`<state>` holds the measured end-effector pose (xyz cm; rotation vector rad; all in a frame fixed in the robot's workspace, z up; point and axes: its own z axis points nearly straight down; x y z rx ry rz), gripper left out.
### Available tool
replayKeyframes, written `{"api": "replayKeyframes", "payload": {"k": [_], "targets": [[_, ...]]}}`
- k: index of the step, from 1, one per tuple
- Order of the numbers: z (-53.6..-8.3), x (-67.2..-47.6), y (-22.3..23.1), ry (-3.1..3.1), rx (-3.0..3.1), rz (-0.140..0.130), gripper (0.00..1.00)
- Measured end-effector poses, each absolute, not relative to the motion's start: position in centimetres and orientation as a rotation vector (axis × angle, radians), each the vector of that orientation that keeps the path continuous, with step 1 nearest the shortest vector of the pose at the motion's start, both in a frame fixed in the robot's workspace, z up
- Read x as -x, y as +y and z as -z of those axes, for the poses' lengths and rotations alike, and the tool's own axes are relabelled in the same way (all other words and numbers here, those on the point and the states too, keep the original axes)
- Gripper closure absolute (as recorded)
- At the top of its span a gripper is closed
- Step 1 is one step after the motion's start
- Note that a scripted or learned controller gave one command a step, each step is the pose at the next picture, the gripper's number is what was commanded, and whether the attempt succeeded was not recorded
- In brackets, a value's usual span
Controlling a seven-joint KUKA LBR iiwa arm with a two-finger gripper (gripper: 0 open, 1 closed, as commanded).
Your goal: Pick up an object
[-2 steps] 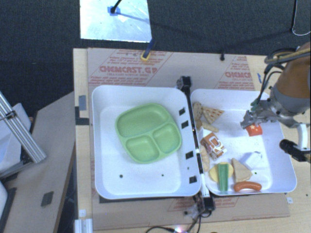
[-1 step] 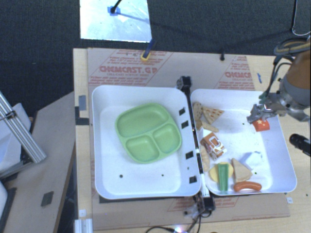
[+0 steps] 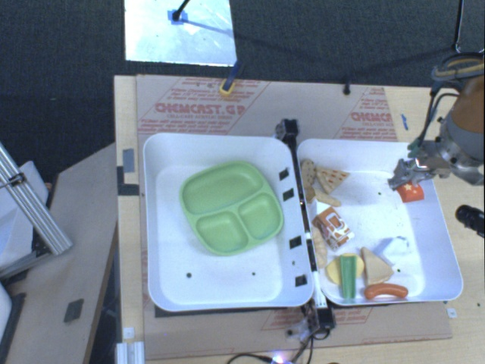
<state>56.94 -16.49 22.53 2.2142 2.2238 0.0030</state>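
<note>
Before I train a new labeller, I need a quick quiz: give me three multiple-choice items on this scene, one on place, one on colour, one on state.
1. Where is the tray?
A. left bin
B. right bin
C. outside the bins

2. What colour is the block under the hand?
A. blue
B. orange-red
C. green

3. How does the tray lie?
A. flat, hollows up
B. upside down
C. on edge

Answers: 1 A, it sits inside the left bin. 2 B, it shows orange-red against the right bin's white. 3 A, its three hollows face up.
</note>
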Motion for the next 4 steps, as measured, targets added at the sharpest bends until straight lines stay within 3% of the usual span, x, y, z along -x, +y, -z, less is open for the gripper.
{"api": "replayKeyframes", "payload": {"k": [1,3,4], "targets": [[-22.2,-60.8,-11.4,2.232,-2.208,-0.006,1.00],[-21.5,-66.0,-3.3,2.229,-2.210,-0.005,1.00],[-23.0,-67.6,-2.5,2.227,-2.212,-0.005,1.00]]}}
